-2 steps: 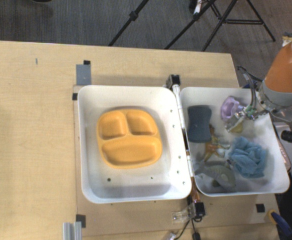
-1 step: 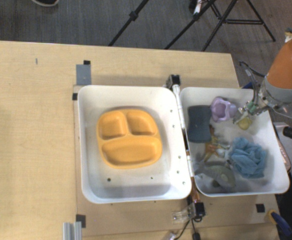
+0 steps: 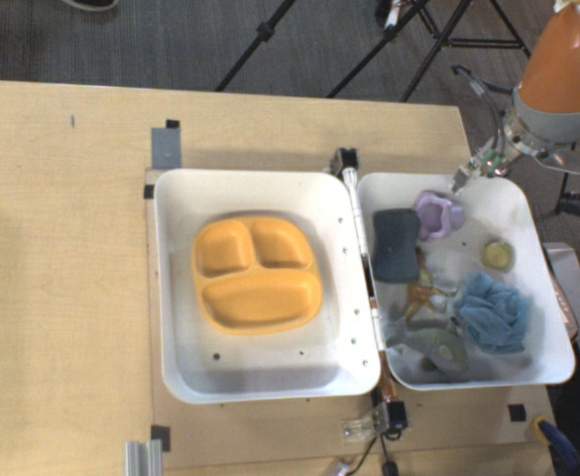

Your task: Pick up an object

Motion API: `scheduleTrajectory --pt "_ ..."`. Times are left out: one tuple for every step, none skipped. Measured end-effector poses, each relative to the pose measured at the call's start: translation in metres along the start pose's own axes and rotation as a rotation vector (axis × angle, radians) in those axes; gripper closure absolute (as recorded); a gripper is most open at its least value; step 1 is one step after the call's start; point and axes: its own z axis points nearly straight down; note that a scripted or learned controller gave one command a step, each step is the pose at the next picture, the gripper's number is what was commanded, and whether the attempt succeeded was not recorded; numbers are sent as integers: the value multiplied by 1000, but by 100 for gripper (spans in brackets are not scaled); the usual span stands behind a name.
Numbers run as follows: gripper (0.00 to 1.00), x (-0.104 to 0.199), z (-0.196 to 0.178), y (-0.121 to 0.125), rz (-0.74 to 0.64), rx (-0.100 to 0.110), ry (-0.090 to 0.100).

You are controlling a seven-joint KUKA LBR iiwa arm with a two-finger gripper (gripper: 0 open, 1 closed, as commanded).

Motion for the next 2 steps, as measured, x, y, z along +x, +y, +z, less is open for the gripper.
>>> scheduleTrajectory --pt "0 0 0 0 0 1 0" --pt "0 3 59 8 -78 -10 -17"
